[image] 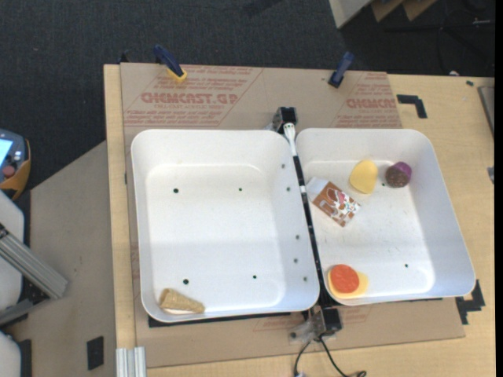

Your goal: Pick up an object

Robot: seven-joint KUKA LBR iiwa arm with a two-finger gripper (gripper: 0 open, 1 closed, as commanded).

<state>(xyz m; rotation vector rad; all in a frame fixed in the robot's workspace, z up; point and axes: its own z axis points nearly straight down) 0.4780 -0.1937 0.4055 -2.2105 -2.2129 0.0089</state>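
a: claw status, open or clenched or carrying something, i cannot tell from this angle, so let's go straight to the pieces on offer.

b: right, and most of them sit in the right bin (pixel 449 210). up near its far wall there's a yellow lump (pixel 363 176), and just beside it, on the side away from the divider, a small purple ball (pixel 398 174). they look very close, maybe touching, hard to call.

a: and the brown packet (pixel 336 203)?

b: lying flat, turned at a slant, near the yellow lump and close to the wall shared with the other bin. then down at the near edge, an orange-red round piece (pixel 344 280) resting on something yellow, tucked into the near corner by the divider.

a: over to the left bin (pixel 138 210) now.

b: one item there, a tan cone (pixel 182 301), lying on its side in the near left corner, well apart from everything else.

a: both bins sit side by side on a cardboard sheet (pixel 236 93) with red print, and two blue clamps (pixel 169 61) grip its far edge.
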